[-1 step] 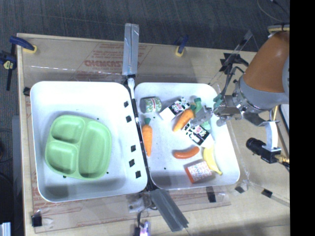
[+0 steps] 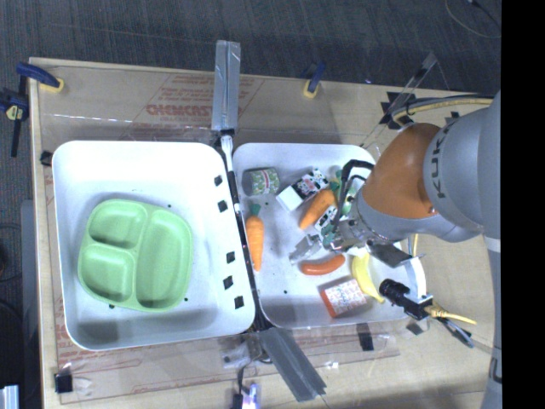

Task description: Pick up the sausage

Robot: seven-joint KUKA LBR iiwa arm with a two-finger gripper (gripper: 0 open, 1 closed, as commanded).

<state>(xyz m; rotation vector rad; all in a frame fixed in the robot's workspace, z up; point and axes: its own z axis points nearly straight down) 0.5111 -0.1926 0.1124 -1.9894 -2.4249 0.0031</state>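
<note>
The sausage (image 2: 322, 266), short and reddish-orange, lies flat on the floor of the right bin (image 2: 281, 309), near its front. My gripper (image 2: 322, 239) hangs just behind and above it, low over the bin and pointing left from the grey arm with the orange band (image 2: 398, 184). I see nothing held in the gripper. The sausage is in full view and appears apart from the gripper.
Around the sausage lie a banana (image 2: 366, 278) and a red packet (image 2: 343, 296) to the right, a carrot (image 2: 254, 241) to the left, a second orange carrot (image 2: 313, 206), a white box (image 2: 289, 196) and a small can (image 2: 262, 180) behind. A green divided plate (image 2: 136, 254) sits in the left bin (image 2: 68, 169).
</note>
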